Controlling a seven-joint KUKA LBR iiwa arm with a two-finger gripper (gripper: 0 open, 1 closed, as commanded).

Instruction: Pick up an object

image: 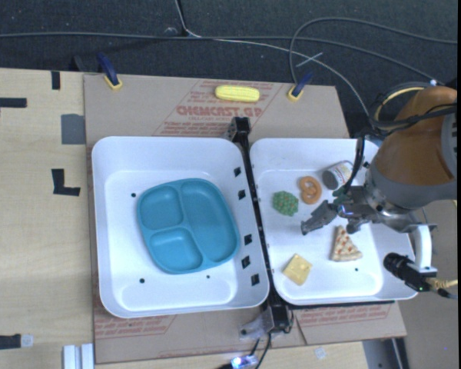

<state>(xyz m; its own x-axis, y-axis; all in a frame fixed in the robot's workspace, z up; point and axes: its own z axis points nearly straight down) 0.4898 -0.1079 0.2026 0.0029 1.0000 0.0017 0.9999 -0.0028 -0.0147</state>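
The right bin (369,287) holds a green broccoli piece (285,202), an orange pretzel (310,189), a small grey can (336,175) lying on its side, a pizza slice (343,245) and a yellow cheese square (296,269). My gripper (330,221) hangs over the middle of this bin, just above the pizza slice and right of the broccoli. It is open, with one dark finger (315,222) angled down-left, and nothing sits between the fingers. The arm's orange band and grey wrist cover the bin's right side.
The left bin (111,160) holds a blue divided plate (187,225). A yellow corn cob (237,94) lies on the cardboard behind the bins. Clamps (107,71) hold the cardboard's far edge. Black clips line the divider (250,206) between the bins.
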